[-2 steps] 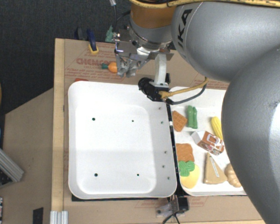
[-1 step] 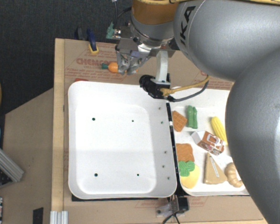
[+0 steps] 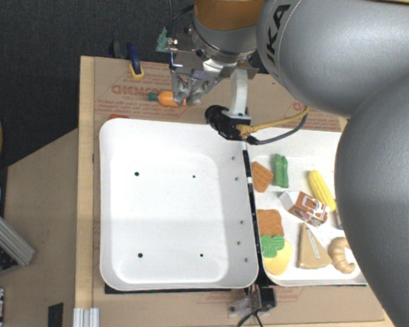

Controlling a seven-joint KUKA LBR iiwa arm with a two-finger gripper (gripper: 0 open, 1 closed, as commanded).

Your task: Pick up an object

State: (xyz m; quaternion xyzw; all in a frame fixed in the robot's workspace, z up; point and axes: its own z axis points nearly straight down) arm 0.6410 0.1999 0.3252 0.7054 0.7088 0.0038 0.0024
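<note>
My gripper hangs over the cardboard just behind the left bin's far rim. A small orange toy carrot with a green tip sticks out to the left from between its fingertips, so the gripper is shut on it. The right bin holds several toy foods: a green piece, a yellow corn cob, an orange-brown slice, a brown and white box, a tan wedge and a croissant.
A brown square and a yellow and green piece lie by the right bin's left wall. A blue and yellow clamp sits at the cardboard's far edge. The grey arm covers the upper right.
</note>
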